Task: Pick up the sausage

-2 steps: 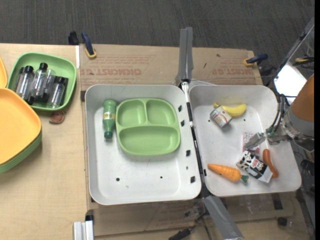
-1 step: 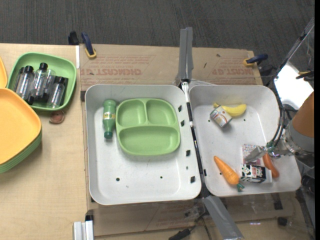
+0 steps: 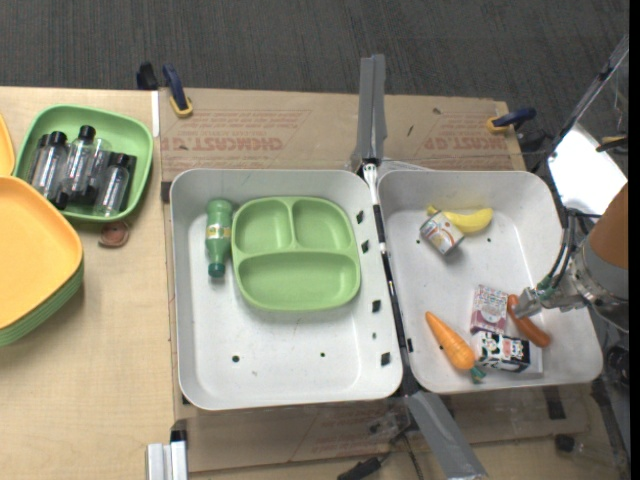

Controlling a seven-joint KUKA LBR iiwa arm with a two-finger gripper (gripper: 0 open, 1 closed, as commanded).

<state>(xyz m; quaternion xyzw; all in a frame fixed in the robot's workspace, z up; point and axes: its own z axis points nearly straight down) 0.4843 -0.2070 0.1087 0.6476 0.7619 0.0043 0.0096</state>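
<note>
The sausage (image 3: 528, 322) was seen lying in the right bin (image 3: 455, 183) at about four o'clock, beside a pink packet (image 3: 489, 308). The claw (image 3: 535, 299) was poised over it; its opening could not be told. Grasping and lifting were judged outstanding.

Bench (image 3: 110, 368) bearing two white bins (image 3: 190, 298) side by side on cardboard (image 3: 270, 133). At left, a green tray (image 3: 40, 128) of bottles and stacked orange plates (image 3: 35, 268).
</note>
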